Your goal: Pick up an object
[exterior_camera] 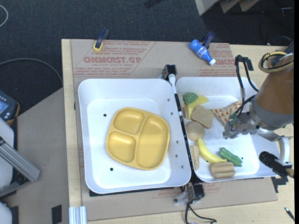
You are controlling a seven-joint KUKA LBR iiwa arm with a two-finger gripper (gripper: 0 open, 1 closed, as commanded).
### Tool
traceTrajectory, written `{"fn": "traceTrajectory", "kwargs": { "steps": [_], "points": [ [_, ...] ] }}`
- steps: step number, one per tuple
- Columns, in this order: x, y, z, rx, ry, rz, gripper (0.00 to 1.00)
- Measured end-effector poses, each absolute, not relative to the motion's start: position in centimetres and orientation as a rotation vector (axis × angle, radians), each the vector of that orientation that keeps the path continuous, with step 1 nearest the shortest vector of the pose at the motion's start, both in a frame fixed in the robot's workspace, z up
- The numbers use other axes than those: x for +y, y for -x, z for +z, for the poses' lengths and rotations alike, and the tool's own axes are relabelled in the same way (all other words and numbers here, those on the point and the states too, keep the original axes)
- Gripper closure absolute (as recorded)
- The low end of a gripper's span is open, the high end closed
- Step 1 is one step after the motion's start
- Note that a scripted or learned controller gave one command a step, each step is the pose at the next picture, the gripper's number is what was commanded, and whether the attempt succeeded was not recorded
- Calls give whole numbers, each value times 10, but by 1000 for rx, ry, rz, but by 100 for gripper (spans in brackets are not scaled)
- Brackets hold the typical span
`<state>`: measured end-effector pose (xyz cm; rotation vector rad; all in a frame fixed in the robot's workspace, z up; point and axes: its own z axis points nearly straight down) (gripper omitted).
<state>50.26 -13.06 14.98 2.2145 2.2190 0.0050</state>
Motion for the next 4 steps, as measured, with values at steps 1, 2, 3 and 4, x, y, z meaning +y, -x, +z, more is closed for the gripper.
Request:
{"fn": "traceTrajectory", "kwargs": {
  "steps": [1,2,3,4],
  "points": [
    [-131,-503,214,2217,-2214,7,100],
    [-131,-504,226,2219,-2217,3,100],
    [-77,-500,214,2231,-2219,0,100],
    [-75,-508,228,2221,-2217,3,100]
  ]
}}
